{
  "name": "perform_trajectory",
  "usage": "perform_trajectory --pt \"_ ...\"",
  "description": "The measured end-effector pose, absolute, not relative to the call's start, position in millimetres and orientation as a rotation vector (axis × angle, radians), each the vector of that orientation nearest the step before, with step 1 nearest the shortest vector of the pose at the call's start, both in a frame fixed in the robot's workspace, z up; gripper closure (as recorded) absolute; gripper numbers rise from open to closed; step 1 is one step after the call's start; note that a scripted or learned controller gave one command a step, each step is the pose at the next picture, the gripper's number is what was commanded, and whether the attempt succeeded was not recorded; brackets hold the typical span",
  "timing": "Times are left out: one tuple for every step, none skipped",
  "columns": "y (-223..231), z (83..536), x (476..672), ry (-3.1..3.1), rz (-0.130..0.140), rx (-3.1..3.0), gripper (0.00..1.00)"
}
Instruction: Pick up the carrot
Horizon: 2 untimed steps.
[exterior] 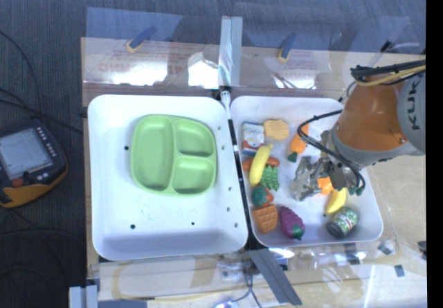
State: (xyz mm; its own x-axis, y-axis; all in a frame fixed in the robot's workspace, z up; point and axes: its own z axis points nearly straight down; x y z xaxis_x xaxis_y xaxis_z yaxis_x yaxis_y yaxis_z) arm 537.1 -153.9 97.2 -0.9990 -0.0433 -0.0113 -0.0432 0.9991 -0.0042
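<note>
The carrot (297, 145) is a small orange piece with a green tip, lying in the upper middle of the right bin (360, 229). My gripper (305, 179) hangs low in that bin, just in front of the carrot and slightly to its right. The grey and orange wrist (370, 123) covers the bin's upper right part. A small orange object (324, 186) lies right beside the gripper; what it is cannot be made out.
The right bin also holds a banana (259, 163), a second banana (336, 201), bread (275, 129), a packet (253, 135), broccoli (269, 179), a purple eggplant (291, 223) and a can (342, 222). A green divided plate (173, 154) sits in the left bin (111, 230).
</note>
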Motion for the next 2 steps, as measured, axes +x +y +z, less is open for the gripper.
perform_trajectory --pt "-159.2 231.5 512.9 3.118 -0.009 -0.223 1.00" --pt "-175.3 92.2 506.0 3.098 -0.010 -0.428 1.00"
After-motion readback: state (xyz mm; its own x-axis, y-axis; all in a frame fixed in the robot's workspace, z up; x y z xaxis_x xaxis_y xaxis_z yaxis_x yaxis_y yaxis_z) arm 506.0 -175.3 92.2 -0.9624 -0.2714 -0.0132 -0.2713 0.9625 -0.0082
